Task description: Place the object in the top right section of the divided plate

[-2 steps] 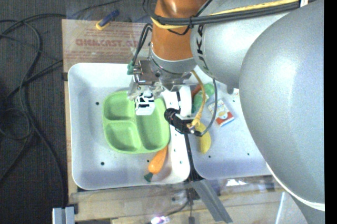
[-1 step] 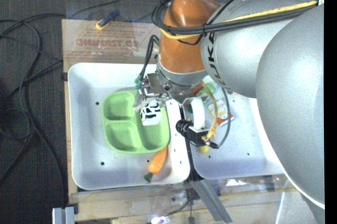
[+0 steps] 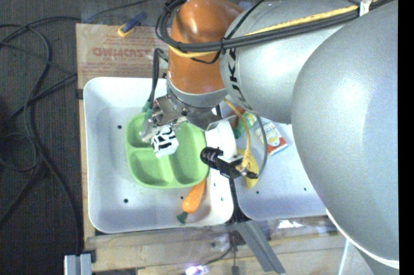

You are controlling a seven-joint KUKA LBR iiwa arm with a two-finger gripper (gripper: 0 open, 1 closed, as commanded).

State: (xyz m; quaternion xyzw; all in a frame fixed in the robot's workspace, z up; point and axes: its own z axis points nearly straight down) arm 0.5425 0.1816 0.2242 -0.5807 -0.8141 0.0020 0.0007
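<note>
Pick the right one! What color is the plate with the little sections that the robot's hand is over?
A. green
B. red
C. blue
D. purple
A. The divided plate in the left white bin is light green, and the gripper sits right above its upper part.

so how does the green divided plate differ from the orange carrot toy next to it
The green divided plate is broad, flat and split into sections; the orange carrot toy is narrow and tapered. The plate lies mid-bin, partly under the claw; the carrot lies at the plate's lower right edge, clear of the arm. Both sit in the left white bin.
</note>
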